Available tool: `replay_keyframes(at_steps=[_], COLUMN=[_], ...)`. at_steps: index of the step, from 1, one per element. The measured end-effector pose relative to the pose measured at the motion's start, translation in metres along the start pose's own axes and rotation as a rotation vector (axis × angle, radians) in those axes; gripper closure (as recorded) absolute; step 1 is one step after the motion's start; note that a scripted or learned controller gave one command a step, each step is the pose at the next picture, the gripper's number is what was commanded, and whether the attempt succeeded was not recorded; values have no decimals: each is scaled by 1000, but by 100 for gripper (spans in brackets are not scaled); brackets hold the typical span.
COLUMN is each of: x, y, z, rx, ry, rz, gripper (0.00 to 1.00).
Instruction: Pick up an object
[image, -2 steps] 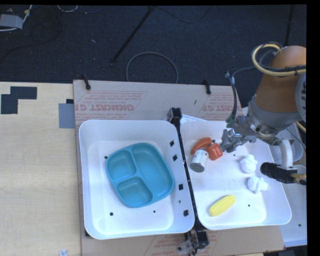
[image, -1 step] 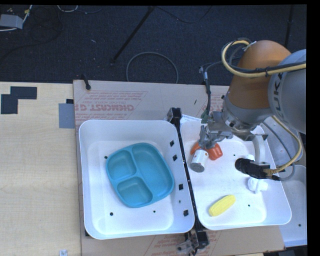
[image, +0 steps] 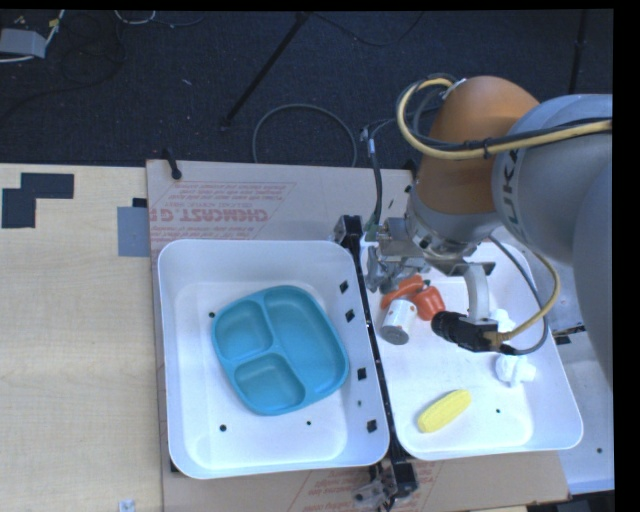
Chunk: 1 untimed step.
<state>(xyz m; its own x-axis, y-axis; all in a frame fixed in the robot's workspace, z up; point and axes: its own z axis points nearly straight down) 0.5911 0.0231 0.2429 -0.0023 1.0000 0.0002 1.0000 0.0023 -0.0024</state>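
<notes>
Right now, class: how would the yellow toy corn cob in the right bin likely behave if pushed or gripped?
The yellow toy corn cob looks rounded and elongated, so it would probably roll sideways if nudged. It seems to be moulded plastic: likely light and stiff. Its bumpy surface may help the fingers grip.

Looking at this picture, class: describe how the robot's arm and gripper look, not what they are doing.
The arm is bulky, rounded and grey, with a glossy orange band above the wrist. A yellow cable loops around that band, and thin black cables hang beside it. The gripper is a compact grey metal unit.

Arm (image: 520, 170) reaches down, end effector (image: 425, 275) lowered.
</notes>
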Motion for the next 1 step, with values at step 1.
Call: replay_keyframes(at_steps=[1], x=[54], y=[3], z=[-4], rx=[0], ry=[1], rz=[-2], gripper=[100])
